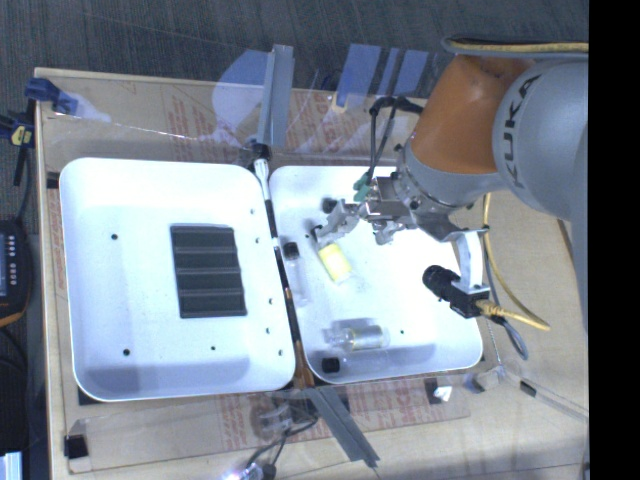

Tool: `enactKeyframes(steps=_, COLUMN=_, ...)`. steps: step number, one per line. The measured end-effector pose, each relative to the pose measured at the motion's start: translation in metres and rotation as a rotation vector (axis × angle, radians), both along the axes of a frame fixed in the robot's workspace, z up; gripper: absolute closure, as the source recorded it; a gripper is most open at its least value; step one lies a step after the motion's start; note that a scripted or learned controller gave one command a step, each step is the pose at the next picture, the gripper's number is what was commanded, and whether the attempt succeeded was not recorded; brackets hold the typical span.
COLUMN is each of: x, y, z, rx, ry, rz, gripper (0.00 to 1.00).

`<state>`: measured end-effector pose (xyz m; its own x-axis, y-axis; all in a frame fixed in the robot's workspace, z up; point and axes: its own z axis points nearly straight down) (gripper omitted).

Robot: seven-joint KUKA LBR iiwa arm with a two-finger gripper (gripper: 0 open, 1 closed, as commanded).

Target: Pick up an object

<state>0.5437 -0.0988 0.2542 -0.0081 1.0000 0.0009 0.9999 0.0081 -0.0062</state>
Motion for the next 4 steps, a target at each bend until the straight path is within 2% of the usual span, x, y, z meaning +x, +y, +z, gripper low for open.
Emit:
enactKeyframes(steps=1, x=0.049, y=-0.039, z=-0.065, rx=0.000, ry=-0.001, rz=0.106, gripper=0.00)
enactKeyframes(steps=2, x=0.101, y=-0.053, z=-0.163, rx=0.001, ry=0.001, rz=0.150, gripper=0.00)
enactKeyframes(steps=3, x=0.076, y=-0.021, z=-0.162, rx=-0.004, ry=-0.005, rz=0.188, gripper=0.00)
enactKeyframes(steps=4, x=0.023, y=-0.023, z=-0.162, rx=-0.004, ry=-0.004, rz=0.212, gripper=0.00)
